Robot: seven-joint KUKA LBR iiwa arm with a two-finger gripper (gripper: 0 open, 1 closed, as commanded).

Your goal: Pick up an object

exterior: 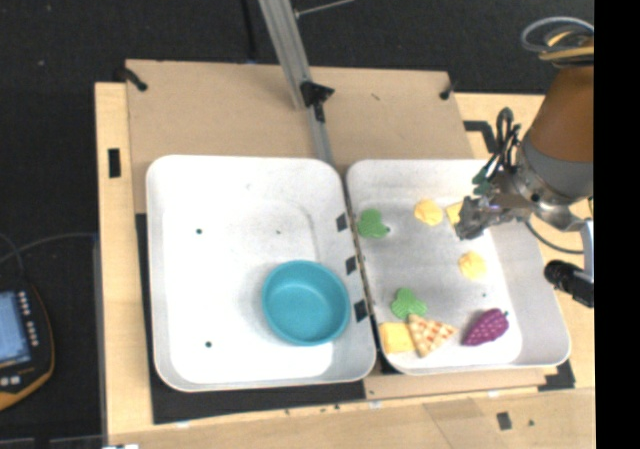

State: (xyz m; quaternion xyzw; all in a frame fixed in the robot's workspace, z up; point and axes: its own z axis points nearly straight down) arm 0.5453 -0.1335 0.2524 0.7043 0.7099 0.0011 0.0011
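while the pincer (470, 220) hovers over the right bin (530, 337), purple grapes (485, 327) lie apart.

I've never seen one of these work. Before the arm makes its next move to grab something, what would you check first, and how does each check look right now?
1. Gripper is over the right bin, where the small items lie: ok.
2. An item lies close by: ok, a yellow piece sits just left of the gripper and another yellow piece just below it.
3. Something already held between the fingers: cannot tell.
4. Target free of neighbours: ok for those two; not ok for the pizza slice, which touches a yellow block.
5. Blue bowl out of the way: ok, it sits in the left bin.
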